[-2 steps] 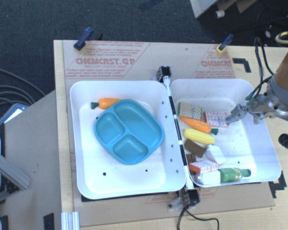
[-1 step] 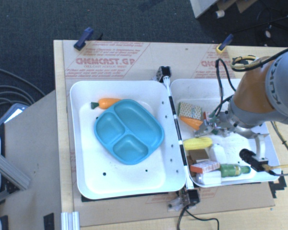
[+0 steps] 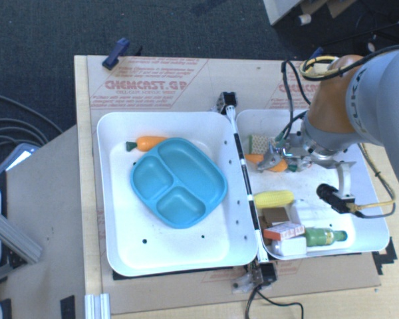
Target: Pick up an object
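- The hand (image 3: 274, 157) sits low in the right bin (image 3: 369, 234), right of frame centre.
- Its 2 fingers look closed on a small orange object (image 3: 272, 167).
- A blue divided plate (image 3: 178, 181) lies in the left bin (image 3: 120, 244).

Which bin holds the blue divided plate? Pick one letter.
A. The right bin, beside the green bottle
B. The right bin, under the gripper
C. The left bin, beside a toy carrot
C: the blue divided plate lies in the left bin, with the toy carrot at its upper edge.
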Available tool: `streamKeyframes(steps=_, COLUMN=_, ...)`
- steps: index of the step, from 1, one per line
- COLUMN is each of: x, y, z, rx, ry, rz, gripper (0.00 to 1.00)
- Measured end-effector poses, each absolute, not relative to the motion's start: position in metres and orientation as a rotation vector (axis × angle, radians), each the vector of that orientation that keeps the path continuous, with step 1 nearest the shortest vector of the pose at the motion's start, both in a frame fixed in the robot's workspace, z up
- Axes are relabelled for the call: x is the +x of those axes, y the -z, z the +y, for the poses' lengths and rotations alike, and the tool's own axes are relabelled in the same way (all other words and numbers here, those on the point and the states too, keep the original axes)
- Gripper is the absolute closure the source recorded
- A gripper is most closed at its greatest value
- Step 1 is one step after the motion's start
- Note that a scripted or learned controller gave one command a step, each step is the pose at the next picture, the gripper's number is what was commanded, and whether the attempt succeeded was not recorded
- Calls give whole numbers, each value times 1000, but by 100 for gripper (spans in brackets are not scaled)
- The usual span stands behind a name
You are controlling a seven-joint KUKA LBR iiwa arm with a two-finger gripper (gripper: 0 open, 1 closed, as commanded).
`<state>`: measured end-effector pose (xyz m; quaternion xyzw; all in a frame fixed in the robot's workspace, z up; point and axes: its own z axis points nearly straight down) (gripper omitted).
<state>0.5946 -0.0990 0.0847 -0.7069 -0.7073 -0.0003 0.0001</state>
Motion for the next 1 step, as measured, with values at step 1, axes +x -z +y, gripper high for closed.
streamKeyframes(steps=1, x=639, y=-85, z=-94, rx=-2220, ry=-1, rz=-2221, gripper=0)
